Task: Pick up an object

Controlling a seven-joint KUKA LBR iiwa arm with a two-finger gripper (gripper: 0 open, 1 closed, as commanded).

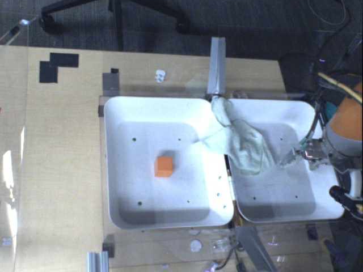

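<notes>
An orange cube [164, 166] rests on the floor of the left white bin [122, 208]. A pale green cloth [244, 143] lies crumpled across the divider, mostly in the right white bin [272, 211], with one end reaching up to the back rim. My gripper [296, 154] hangs at the right side of the right bin, just right of the cloth and apart from it. The arm's grey body and orange band sit at the view's right edge.
A grey metal post [217, 67] stands behind the bins at the divider. Black markers [57, 66] lie on the wooden bench at the back left. A chair base [113, 4] stands on the dark floor beyond the bench.
</notes>
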